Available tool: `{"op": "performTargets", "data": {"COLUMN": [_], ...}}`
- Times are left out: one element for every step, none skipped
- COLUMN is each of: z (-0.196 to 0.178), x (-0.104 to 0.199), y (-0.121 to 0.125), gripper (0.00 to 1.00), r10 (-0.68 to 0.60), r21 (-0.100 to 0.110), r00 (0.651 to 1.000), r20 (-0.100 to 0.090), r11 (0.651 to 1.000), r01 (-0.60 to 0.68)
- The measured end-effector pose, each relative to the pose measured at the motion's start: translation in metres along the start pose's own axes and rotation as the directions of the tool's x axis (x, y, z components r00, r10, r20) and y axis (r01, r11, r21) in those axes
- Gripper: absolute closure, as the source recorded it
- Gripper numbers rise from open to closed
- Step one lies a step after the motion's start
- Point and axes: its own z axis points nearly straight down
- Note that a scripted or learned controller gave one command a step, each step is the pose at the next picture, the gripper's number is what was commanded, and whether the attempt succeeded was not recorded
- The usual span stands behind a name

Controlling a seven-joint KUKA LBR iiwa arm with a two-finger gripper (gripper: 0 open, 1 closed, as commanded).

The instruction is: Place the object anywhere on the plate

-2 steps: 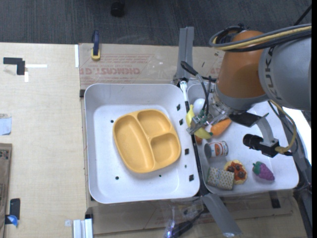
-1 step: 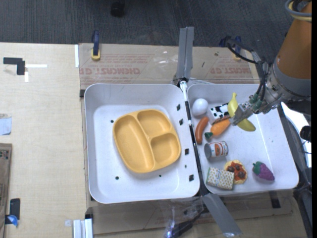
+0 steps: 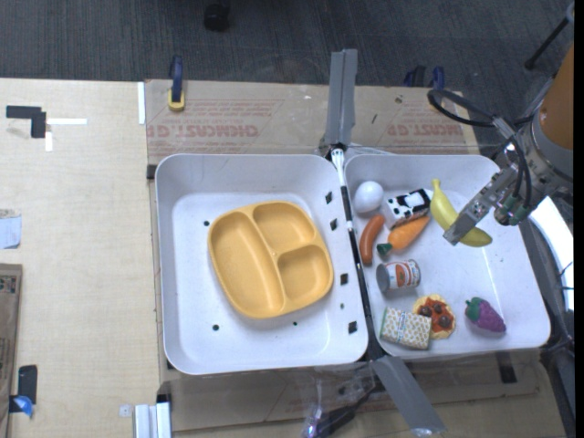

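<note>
A yellow plate (image 3: 270, 259) with three compartments lies in the left bin (image 3: 182, 245), and nothing rests on it. The right bin (image 3: 525, 272) holds the toy foods. My gripper (image 3: 458, 232) hangs over the right bin's upper right part, its tip just above the lower end of a yellow banana (image 3: 443, 206). Nothing is seen held in it. To its left lie an orange carrot (image 3: 408, 232), a black-and-white cow toy (image 3: 406, 204), a white egg (image 3: 369, 194) and a reddish sausage (image 3: 370, 238).
Further down the right bin are a small can (image 3: 399, 275), a cracker (image 3: 405, 328), a pizza slice (image 3: 435, 314) and a purple fruit (image 3: 486, 315). Black cables (image 3: 465, 108) loop behind the arm at the upper right. A raised divider (image 3: 345, 235) separates the bins.
</note>
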Motion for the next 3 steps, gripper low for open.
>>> {"op": "performTargets", "data": {"z": [0.054, 0.089, 0.043], "x": [0.041, 0.085, 0.018], "y": [0.035, 0.108, 0.054], "gripper": [1.0, 1.0, 1.0], "r10": [0.043, 0.053, -0.264], "r21": [0.002, 0.004, 0.0], "r00": [0.999, 0.999, 0.965], "r20": [-0.002, -0.004, 0.0], "r11": [0.999, 0.999, 0.965], "r01": [-0.043, -0.053, 0.264]}}
